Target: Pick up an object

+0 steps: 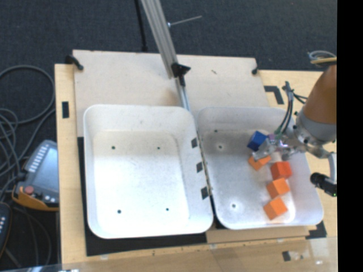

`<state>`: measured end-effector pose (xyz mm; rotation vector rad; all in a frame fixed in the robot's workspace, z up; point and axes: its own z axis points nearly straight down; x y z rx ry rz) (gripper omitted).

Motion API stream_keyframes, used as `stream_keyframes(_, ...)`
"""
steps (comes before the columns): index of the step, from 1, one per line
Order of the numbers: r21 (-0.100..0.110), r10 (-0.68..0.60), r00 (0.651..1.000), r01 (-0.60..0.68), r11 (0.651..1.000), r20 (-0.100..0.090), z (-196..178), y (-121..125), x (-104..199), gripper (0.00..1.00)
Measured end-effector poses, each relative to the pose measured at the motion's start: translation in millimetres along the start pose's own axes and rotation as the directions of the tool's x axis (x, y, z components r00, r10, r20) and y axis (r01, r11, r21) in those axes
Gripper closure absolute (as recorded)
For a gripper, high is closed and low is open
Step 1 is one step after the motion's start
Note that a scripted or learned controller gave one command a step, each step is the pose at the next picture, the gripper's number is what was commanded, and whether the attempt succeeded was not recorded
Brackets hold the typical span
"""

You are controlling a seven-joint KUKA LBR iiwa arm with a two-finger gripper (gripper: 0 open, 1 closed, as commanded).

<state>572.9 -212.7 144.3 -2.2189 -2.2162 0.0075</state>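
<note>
The left bin [142,174] holds no blocks. In the right bin [227,152] we see a blue block [258,140] touching a small orange block [259,162], with the end effector [279,146] just beside both; we cannot tell its finger state. Three more orange blocks [278,188] lie near the right wall. Our worry: closing on two crowded blocks could squeeze one out, or nudge them apart with nothing grasped.

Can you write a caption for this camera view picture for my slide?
The robot's claw reaches into the right white plastic bin beside a small blue cube and four orange blocks.
</note>
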Motion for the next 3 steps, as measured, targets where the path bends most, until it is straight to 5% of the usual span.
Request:
stream_keyframes(1,-0.01,-0.004,1.0,0.004,1.0,0.003,48,7,25,0.0)
stream_keyframes(2,-0.013,0.001,1.0,-0.001,1.0,0.003,36,8,23,1.0)
stream_keyframes(3,-0.016,-0.011,1.0,0.011,1.0,-0.001,2,90,102,1.0)
